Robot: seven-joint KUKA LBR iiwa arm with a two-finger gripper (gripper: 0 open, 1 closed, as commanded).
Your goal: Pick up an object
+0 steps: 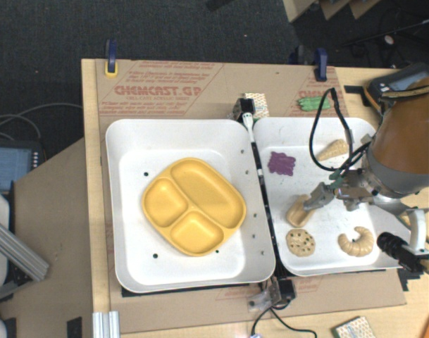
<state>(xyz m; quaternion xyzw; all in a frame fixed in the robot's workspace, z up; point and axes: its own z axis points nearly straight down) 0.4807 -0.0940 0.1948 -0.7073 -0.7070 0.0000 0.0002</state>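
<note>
Nearest the bench's front edge, a cookie point(300, 241) and croissant point(358, 241) lie in the right bin point(320, 265). Gripper point(314, 201), fingers apart, hovers touching a tan piece point(297, 210); approach step, closing next.

I count two white bins on my feed: the left bin point(122, 210) and the right bin point(320, 263), edge to edge. Taking the seam between them as my landmark, left of it I see one yellow divided plate point(193, 206) with three compartments. Right of the seam I count five small items: one purple piece point(282, 163), one round cookie point(300, 242), one croissant point(357, 241), one tan bread piece point(333, 149) farther right, and one tan lump point(298, 210) just beside the seam.
</note>
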